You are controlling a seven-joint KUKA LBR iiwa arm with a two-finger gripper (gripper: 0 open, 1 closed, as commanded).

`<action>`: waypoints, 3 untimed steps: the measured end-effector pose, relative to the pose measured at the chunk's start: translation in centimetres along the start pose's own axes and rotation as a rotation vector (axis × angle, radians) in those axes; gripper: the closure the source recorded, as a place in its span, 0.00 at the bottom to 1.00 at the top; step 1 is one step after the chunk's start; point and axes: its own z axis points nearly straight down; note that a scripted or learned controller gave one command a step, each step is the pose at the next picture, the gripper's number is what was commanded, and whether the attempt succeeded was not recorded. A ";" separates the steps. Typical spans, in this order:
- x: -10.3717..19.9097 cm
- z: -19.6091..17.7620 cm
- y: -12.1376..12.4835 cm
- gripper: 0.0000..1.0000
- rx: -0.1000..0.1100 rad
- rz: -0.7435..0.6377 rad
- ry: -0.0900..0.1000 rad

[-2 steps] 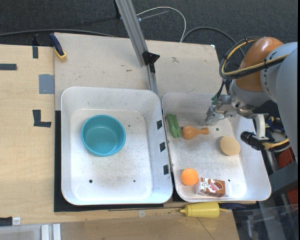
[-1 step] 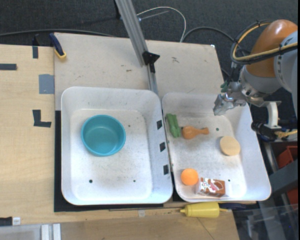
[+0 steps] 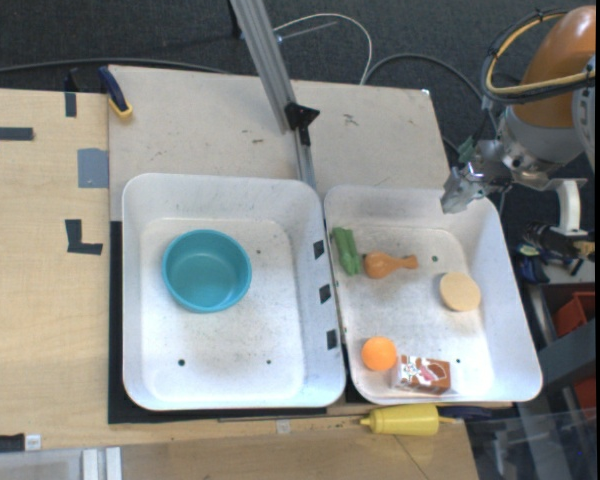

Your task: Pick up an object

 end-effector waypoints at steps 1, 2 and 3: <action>0.0 -5.3 0.1 1.00 0.000 0.000 0.000; 5.4 -3.4 -0.7 1.00 0.008 -0.004 0.003; 10.8 -1.6 -1.3 1.00 0.009 -0.004 0.003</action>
